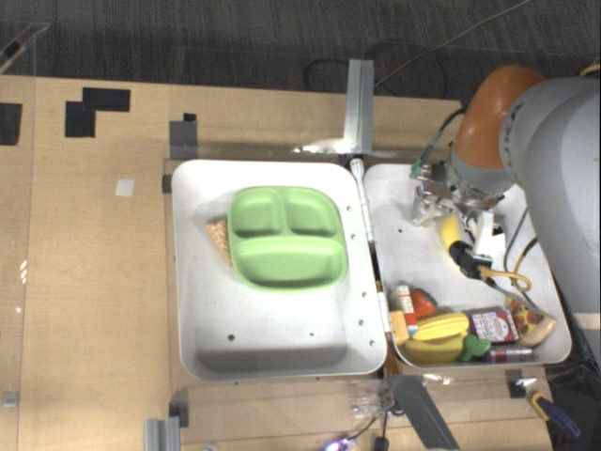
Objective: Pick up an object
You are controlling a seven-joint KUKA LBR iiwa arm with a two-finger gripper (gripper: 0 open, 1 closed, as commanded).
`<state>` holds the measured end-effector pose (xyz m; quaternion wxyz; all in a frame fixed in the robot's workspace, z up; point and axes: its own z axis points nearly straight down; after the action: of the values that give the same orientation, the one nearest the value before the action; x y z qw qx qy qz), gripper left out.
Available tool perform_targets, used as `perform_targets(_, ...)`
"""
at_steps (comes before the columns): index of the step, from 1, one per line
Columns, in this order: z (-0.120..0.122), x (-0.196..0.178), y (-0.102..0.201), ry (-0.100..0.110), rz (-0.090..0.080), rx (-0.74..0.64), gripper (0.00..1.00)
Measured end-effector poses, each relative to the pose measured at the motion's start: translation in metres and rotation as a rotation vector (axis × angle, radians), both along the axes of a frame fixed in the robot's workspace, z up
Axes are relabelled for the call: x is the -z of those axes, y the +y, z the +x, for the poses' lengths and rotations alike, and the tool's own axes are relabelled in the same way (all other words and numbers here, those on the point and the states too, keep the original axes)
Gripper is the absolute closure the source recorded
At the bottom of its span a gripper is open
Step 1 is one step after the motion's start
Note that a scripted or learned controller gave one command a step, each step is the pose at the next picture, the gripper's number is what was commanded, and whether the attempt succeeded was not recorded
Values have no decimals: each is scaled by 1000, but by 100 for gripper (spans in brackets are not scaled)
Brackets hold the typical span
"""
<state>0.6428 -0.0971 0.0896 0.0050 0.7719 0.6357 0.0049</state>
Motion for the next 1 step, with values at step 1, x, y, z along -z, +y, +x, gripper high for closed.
perform_targets(1, 3, -45, -2, 9, 3, 194, 100)
